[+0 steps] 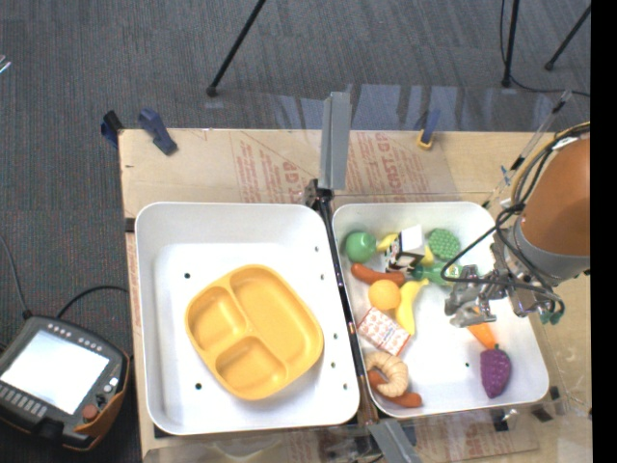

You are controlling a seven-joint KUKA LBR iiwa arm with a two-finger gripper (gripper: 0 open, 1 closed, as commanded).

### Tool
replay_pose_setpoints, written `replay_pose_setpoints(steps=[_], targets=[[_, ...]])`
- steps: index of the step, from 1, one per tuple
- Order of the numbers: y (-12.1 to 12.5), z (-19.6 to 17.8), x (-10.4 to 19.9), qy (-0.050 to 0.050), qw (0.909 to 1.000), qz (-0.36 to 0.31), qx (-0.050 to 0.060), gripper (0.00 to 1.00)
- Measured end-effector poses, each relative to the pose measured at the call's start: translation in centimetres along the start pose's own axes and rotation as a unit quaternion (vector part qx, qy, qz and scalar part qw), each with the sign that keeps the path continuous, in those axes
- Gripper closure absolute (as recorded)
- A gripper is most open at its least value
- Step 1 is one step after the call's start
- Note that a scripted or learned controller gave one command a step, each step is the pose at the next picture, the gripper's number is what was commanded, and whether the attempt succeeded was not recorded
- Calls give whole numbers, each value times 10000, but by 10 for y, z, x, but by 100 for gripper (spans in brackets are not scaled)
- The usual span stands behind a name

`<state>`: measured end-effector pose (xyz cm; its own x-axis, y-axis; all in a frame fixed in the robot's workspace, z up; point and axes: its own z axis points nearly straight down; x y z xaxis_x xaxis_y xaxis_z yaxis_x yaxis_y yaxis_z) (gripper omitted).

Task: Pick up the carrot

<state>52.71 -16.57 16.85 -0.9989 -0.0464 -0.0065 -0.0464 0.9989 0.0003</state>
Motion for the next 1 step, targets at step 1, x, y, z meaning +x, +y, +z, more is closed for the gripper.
replay_pose_setpoints(steps=[1], targets=[[-48,-119,4,-29,9980,-626,26,100]])
